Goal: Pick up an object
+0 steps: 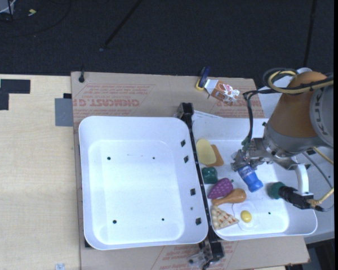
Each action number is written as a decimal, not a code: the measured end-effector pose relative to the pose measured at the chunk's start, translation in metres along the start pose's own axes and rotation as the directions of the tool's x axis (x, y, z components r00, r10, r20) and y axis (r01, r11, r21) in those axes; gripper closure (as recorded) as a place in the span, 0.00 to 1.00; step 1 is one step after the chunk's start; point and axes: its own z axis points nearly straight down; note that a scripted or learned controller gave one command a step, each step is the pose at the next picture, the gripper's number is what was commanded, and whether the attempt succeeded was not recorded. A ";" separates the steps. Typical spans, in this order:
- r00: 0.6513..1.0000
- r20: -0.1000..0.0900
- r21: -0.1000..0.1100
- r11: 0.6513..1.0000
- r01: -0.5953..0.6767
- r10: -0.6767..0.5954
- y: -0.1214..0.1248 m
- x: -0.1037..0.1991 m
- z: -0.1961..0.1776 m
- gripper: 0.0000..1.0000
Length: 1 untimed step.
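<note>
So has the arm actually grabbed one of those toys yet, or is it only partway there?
Partway, it seems. Done: the arm has reached into the right bin, with its gripper down among the toys. In hand: a blue object sits right at the gripper, but I cannot tell whether it is gripped. Left: lifting a toy clear; the purple toy, orange toy and fried egg lie on the bin floor.

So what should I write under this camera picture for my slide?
Robot gripper low over a blue toy in the right bin, beside toy food.
</note>
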 end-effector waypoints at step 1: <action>1.000 -0.001 -0.008 1.000 0.008 -0.008 0.084 0.070 -0.045 1.00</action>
